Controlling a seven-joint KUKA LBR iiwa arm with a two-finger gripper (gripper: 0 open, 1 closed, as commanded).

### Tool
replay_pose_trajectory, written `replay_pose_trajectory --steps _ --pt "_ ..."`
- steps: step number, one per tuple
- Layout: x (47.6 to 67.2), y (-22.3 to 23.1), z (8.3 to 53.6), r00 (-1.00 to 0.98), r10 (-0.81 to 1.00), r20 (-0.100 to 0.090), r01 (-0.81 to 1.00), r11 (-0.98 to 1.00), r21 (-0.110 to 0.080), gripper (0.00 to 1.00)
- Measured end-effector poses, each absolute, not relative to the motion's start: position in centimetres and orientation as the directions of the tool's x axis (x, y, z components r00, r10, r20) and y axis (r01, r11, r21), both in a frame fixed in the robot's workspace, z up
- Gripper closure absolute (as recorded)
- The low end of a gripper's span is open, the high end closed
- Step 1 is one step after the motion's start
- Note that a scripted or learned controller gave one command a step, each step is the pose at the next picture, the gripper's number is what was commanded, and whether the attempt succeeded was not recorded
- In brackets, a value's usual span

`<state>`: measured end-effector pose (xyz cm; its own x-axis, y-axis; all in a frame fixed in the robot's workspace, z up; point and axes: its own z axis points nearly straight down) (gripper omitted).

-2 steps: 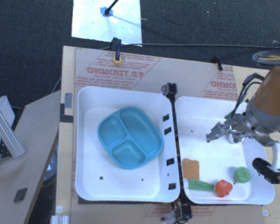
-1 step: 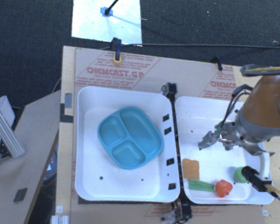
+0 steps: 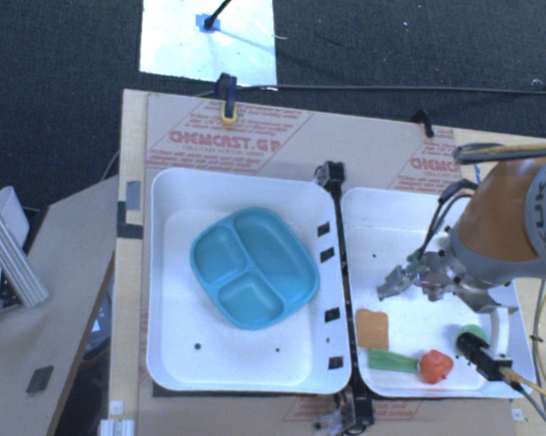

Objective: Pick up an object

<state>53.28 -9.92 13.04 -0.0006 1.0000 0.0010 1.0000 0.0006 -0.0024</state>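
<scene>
Orange toy (image 3: pixel 435 365) and green piece (image 3: pixel 393 360) noted at bin's (image 3: pixel 377 211) near edge; tan block (image 3: pixel 372 328) below-left of gripper (image 3: pixel 395 283); jaw state cannot be told.

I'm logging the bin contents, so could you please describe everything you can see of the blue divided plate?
The blue divided plate is a light turquoise, rounded-rectangle tray that looks like smooth plastic. Raised ridges split it into three compartments: two toward the far side and one nearer the camera. It lies flat and right side up, turned at an angle, near the middle of the left bin. Its compartments hold nothing visible, and it touches only the bin floor.
</scene>
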Motion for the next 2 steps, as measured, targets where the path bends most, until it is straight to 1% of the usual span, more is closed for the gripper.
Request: replay_pose_trajectory --steps 1,2 --pt "53.3 -9.9 8.2 -0.001 1.0 0.001 1.0 0.001 -0.002 0.0" --pt "53.4 -9.9 9.5 -0.001 1.0 0.0 1.0 0.001 0.003 1.0"
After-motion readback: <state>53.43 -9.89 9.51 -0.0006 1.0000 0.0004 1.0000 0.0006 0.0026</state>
